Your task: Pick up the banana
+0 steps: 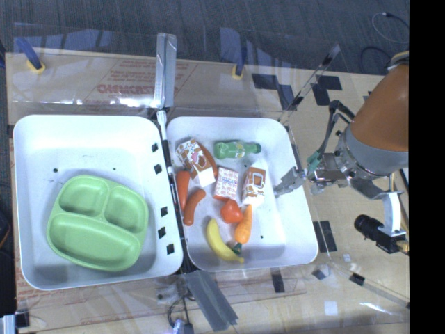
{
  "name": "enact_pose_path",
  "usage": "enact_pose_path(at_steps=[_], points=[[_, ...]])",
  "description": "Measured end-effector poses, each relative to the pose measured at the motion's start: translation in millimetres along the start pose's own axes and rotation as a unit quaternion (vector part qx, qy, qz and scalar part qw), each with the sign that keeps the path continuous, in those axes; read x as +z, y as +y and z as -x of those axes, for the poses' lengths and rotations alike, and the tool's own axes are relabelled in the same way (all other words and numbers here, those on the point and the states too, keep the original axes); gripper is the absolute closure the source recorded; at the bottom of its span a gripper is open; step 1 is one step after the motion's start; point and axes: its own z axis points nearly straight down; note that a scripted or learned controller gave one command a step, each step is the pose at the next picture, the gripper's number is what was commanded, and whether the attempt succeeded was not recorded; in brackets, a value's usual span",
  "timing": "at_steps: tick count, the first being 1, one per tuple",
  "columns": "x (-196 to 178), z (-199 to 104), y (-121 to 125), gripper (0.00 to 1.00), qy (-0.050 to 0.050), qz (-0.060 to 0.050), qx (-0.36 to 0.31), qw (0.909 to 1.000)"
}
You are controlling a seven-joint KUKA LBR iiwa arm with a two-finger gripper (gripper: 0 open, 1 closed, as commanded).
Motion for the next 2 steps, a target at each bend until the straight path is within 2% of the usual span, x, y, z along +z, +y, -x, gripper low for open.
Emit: enact_pose_path(at_steps=[1, 2], points=[[119, -92, -1, 0.0, 0.0, -0.001, -0.066, 0.9978], [182, -94, 3, 0.0, 0.001, 0.0, -0.159, 0.9872]])
